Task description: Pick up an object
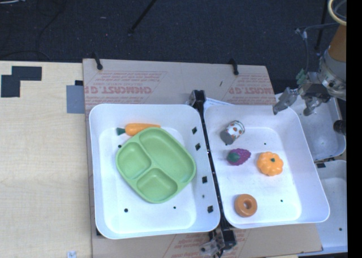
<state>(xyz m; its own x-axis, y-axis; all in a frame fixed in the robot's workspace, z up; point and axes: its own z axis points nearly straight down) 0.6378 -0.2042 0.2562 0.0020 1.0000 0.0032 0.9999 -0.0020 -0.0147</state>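
The right bin (308, 155) holds a small grey and white toy with a red patch (232, 131), a purple grape bunch (238, 156), an orange pumpkin (270, 163) and a brown doughnut (245, 205). My gripper (296, 104) hangs over the bin's far right corner, up and to the right of the pumpkin. It is open, its two grey fingers spread apart with nothing between them. It stands apart from every object.
The left bin (104, 194) holds a green divided plate (155, 164) with an orange carrot (140, 129) just behind it. A black divider (205, 166) runs between the bins. Cardboard (169, 84) lies under both.
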